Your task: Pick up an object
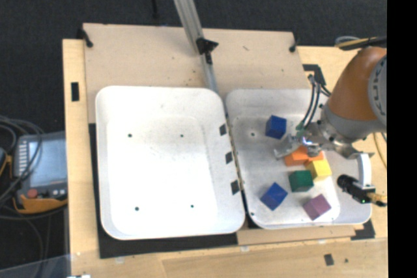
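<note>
Bench (163, 55): tan board carrying two shallow white bins side by side. Left bin (163, 159) is the wider one as seen from the camera. Right bin (251, 107) holds all the loose objects.

Arm (355, 97): grey body with orange band, reaching in from the right over the right bin's right half. A slanted metal rail (182, 0) runs from the top of the view down to the gap between the bins.

Claw (296, 145): low over the centre of the right bin, right at the orange block (300, 155). Finger opening cannot be told from this angle; no object is visibly between the fingers.

Blocks, all in the right bin:
- blue cube (276, 126), up and left of the claw
- second blue cube (274, 195), near the bin's front
- purple cube (317, 206), front right
- green cube (301, 180), just below the orange block
- yellow cube (320, 168), beside the orange block on its right
</note>
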{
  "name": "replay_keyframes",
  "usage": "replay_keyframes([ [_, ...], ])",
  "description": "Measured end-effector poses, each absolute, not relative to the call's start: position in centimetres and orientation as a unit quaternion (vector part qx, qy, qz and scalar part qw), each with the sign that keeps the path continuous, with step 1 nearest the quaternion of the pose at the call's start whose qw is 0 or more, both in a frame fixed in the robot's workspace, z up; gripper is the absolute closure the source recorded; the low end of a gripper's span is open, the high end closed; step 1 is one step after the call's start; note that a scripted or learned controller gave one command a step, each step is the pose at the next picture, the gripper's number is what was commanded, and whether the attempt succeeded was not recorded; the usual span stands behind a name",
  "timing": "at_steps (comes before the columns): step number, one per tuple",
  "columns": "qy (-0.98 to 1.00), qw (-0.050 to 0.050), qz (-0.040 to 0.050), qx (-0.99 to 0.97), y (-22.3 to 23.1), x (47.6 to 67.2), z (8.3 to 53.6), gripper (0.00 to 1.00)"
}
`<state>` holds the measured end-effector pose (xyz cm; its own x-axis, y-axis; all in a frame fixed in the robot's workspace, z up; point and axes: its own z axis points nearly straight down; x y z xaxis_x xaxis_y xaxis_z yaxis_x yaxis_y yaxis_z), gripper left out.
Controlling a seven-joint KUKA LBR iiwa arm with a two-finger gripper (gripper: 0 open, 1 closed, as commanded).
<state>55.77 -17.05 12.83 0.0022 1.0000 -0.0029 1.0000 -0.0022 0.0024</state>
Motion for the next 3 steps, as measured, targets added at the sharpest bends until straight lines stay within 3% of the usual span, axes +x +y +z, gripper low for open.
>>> replay_keyframes([
  [1, 0.706, 0.002, 0.0004, 0.708, -17.2, 55.9, 9.8, 0.00],
  [2, 0.704, 0.003, 0.0016, 0.710, -17.3, 56.0, 10.9, 1.00],
  [3, 0.708, 0.003, 0.0016, 0.706, -17.0, 57.1, 16.1, 1.00],
])
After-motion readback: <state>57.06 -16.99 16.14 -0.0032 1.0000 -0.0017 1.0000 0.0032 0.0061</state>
